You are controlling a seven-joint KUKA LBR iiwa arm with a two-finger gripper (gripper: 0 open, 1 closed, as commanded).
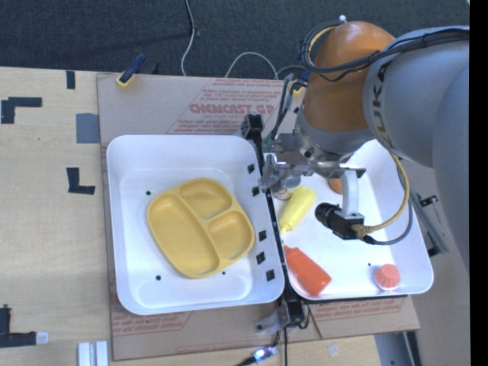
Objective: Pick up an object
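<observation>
My gripper (277, 181) hangs low over the left edge of the right bin (396, 284), close to the wall shared with the left bin. Just beneath it and to its right lies a yellow bottle-shaped object (296, 208), tilted, its upper end touching or hidden under the gripper. A red-orange object (307, 271) lies at the right bin's front left. A small pink-orange round piece (387, 277) sits at the front right. An orange item (335, 184) peeks out from under the wrist. A yellow divided plate (200, 225) lies in the left bin (130, 158).
The arm's orange band and grey body (358, 75) cover the back of the right bin. A black fitting with a hose (339, 221) hangs from the wrist over the bin's middle. Cardboard (191, 105) lies under both bins, and a blue-yellow clip (130, 70) lies at its back left corner.
</observation>
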